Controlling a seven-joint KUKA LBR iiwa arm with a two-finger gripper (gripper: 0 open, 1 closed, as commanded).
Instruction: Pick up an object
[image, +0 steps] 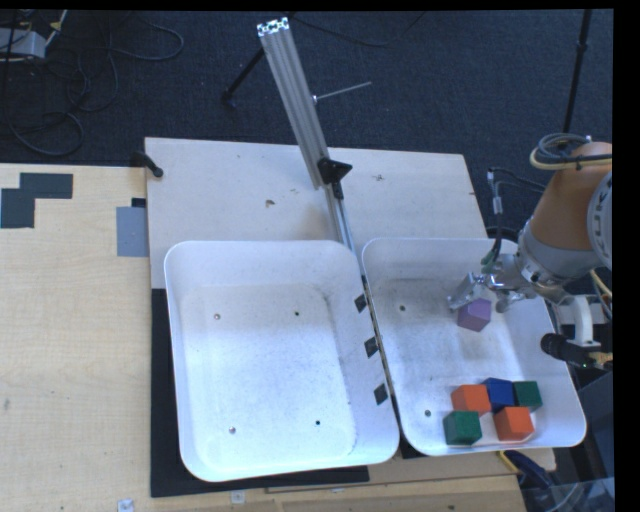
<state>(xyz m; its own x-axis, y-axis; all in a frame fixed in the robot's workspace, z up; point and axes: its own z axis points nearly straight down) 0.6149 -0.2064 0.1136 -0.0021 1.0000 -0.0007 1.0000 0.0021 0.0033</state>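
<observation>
the grey arm with its orange band (572, 190) reaches in from the right over the right-hand shallow white plastic bin (420, 300), and the gripper (478, 297) sits low above the upper middle of that bin. right under it is a small purple cube (474, 314), and the metal fingers (462, 298) seem to sit at its top edge, but whether they are open, closed or actually pinching the cube, i cannot tell from this angle.

down in the near right corner of the same bin there's a tight cluster of blocks: an orange cube (470, 398), a blue cube (498, 391), a dark green cube (527, 394), a second orange cube (513, 423) and a second green cube (462, 428), all packed against one another and well apart from the purple one.

the left-hand shallow white plastic bin (200, 290) lies just beside the right one, their rims meeting along a line with small black clips (371, 346). a slanted silver aluminium rail (300, 110) rises from behind the bins' junction. the bins rest on a white board (240, 180) on the pale wooden tabletop (70, 340).
</observation>
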